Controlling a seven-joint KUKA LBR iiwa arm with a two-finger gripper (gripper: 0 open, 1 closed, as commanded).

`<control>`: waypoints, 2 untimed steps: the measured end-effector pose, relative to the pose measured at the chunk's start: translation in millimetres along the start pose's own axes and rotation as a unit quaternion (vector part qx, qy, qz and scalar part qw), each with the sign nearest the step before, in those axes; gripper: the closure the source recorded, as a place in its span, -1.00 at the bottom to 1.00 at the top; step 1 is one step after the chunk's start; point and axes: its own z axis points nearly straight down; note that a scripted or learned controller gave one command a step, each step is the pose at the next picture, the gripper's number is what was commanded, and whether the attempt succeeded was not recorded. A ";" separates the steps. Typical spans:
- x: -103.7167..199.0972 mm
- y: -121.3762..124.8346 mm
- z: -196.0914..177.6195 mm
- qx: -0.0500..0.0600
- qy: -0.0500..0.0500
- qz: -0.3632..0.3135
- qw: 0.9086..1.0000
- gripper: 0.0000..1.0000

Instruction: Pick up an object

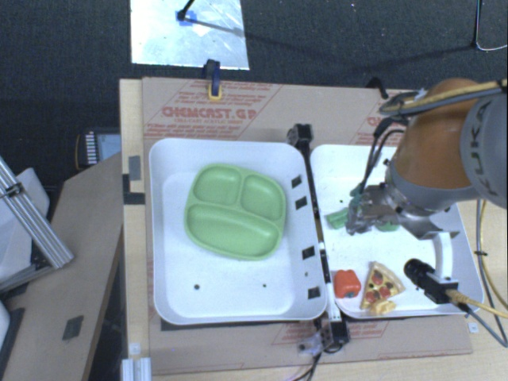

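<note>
- The end effector (361, 217) is hanging low in the right bin (333, 165), near its left-hand middle, with the grey and orange arm (436, 153) looming over it from the right.
- A green item (338, 218) is lying just under and beside the end effector; only an edge of it is peeking out to the left, and another bit of green is showing to the right of the tool. I cannot tell what it is.
- Whether the end effector is spread, closed, or clamped on that green item, I cannot tell; the wrist is hiding the tips.
- Nearer the front wall, a red piece (346, 282) and a pizza slice (381, 286) are sitting just beside each other, well clear of the tool.
- The left bin (171, 292) is carrying a green tray (236, 210) with three compartments.
- Judging by looks, these are toy foods: probably light, stiff plastic, smooth and a bit slippery, not fragile.
- The green item seems to be lying low and flat, so pinching across its narrow width is looking best; a grip near an end is likely to let it swivel or squirt out.
- The red piece is looking chunkier, so it may be offering an easier pinch across its sides.
</note>
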 end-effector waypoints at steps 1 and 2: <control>55.0 6.3 11.1 0.000 0.000 0.001 1.000 1.00; 110.2 10.3 17.6 0.001 0.000 -0.001 1.000 1.00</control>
